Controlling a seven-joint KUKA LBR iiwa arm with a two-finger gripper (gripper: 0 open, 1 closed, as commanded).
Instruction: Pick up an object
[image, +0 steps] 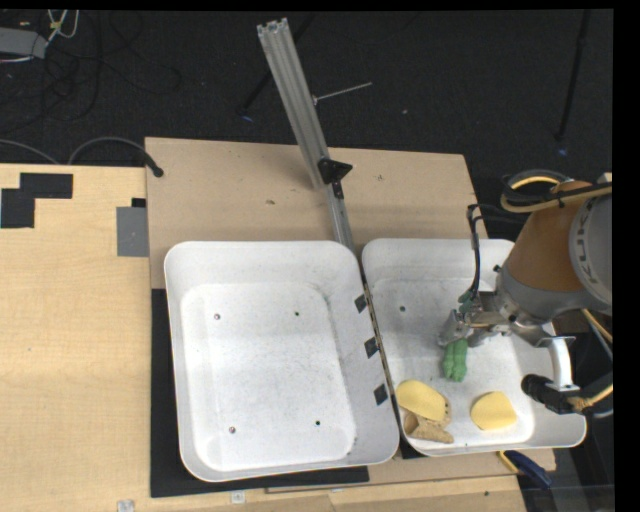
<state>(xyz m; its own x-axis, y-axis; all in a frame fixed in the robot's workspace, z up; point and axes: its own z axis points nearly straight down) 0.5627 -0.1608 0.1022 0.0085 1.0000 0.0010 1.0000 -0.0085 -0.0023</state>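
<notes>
A small green object (456, 363) lies in the right bin (420, 275), near its middle. My gripper (466, 332) sits directly over the green object's upper end, touching or nearly touching it; the wrist hides the contact. A yellow rounded object (423, 399) rests at the bin's front left, with a tan piece (431, 430) tucked just in front of it. Another yellow object (493, 410) lies at the front right of the same bin.
The left bin (200, 300) stands beside the right one, divided from it by a rim with black clips (371, 346). A slanted metal rail (300, 110) rises behind the bins. My arm's cables and a white bracket (558, 365) overhang the right bin's right edge.
</notes>
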